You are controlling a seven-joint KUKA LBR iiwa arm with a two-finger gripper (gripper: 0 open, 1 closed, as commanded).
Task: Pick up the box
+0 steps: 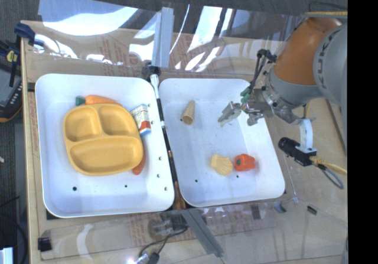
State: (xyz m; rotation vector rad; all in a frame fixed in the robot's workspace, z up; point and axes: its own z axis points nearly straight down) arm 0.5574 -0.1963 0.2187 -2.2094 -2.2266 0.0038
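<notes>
Gripper (231, 113) hovers over right bin (269, 189), fingers spread, nothing between them. Box (141, 119) sits in left bin (44, 139), wedged against yellow tray (103, 139). Tray hides most of an orange thing (97, 100); can't identify it.

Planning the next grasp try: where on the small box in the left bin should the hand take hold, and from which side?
Likely from above, across the small box's long sides near its middle. It lies flat between the yellow divided plate and the left bin's right wall, so side approaches look blocked. The hand hovers over the right bin.
</notes>
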